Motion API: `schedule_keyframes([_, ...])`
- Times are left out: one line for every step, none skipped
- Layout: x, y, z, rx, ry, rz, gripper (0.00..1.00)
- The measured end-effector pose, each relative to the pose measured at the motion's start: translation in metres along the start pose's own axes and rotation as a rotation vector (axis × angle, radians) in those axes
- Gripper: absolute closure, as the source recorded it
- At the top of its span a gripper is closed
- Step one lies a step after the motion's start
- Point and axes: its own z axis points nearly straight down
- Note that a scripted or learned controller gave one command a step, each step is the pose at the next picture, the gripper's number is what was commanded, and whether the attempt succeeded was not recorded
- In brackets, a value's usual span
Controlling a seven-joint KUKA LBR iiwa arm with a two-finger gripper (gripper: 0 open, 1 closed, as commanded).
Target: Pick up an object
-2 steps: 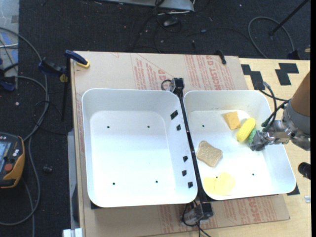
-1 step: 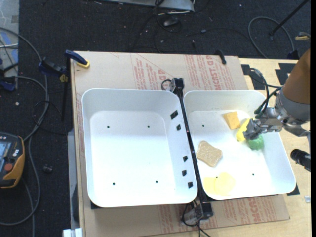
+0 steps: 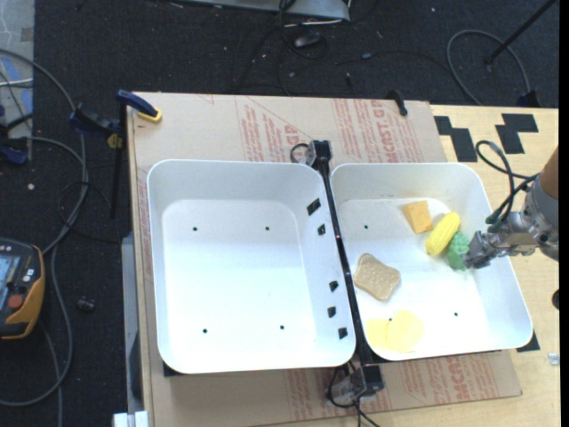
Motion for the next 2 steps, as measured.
schedule_keyframes([0.063,0.001,0.007,0.001,0.002,-0.008,1.0])
schedule_keyframes([0.049,0.001,0.011,0.0,0.001,-0.003,1.0])
